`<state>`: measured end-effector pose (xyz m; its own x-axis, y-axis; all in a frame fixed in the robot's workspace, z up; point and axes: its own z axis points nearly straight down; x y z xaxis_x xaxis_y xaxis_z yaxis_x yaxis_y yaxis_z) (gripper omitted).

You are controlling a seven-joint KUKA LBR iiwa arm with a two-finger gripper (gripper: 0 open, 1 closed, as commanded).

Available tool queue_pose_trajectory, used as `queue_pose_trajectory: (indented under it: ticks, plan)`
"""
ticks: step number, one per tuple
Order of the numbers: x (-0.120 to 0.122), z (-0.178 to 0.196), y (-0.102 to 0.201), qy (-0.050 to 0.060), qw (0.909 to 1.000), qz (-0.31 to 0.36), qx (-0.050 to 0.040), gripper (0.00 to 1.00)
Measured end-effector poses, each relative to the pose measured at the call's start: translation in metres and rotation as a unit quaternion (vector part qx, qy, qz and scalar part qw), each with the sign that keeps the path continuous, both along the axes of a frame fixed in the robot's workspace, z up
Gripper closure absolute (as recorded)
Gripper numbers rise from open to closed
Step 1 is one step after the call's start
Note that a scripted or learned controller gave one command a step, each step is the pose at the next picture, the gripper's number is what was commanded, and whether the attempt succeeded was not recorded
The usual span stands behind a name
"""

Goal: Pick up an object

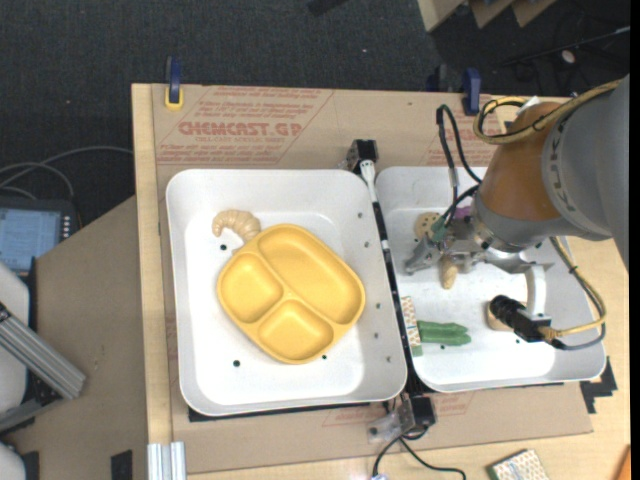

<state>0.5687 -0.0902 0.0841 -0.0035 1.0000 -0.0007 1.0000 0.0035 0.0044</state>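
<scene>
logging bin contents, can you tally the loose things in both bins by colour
yellow: 1, divided plate, left bin
tan: 2, curved piece above the plate; small piece under the gripper, right bin
green: 1, long piece, right bin
total: 4

The arm [560, 168] runs off the right edge and hides part of the right bin [500, 363].
</scene>
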Motion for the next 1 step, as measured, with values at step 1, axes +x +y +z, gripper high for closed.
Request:
queue_pose_trajectory:
  ticks: [1]
  plan:
    - [0.0382,0.0009,-0.0189,0.0,1.0,-0.001,-0.0008,0.0]
